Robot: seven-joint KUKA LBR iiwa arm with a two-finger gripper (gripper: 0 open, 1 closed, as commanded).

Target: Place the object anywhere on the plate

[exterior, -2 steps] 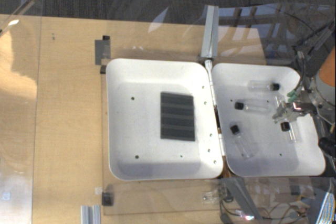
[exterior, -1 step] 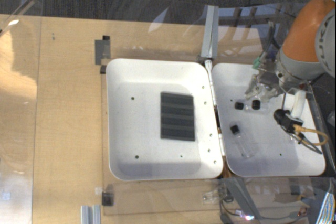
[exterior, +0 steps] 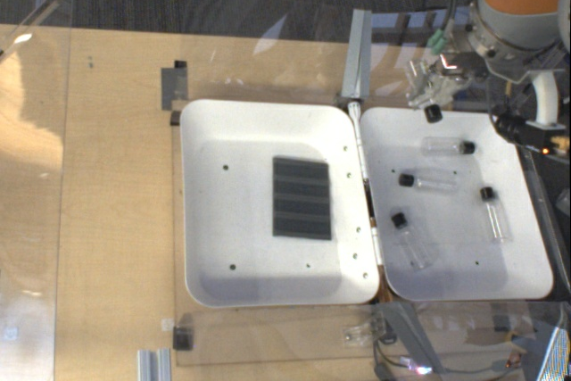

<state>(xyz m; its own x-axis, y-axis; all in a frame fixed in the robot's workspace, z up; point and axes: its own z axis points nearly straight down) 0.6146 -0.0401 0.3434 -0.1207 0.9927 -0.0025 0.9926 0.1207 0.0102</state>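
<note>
Clear vials [exterior: 426,181], black-capped, loose in right bin [exterior: 526,268]; dark ribbed plate [exterior: 302,197] bare in left bin [exterior: 214,219]. Pincer [exterior: 432,92] at far rim, possibly gripping one vial; cannot tell. Placing not yet done.

Two bins sit side by side on the bench [exterior: 107,192]. The left bin [exterior: 214,263] holds a ridged plate [exterior: 302,197] near its centre. The right bin [exterior: 526,272] holds four capped vials: one at the rear [exterior: 449,146], one mid-left [exterior: 426,182], one front-left [exterior: 406,238], one right [exterior: 492,211]. The gripper [exterior: 432,92] hangs over the right bin's rear edge.
</note>
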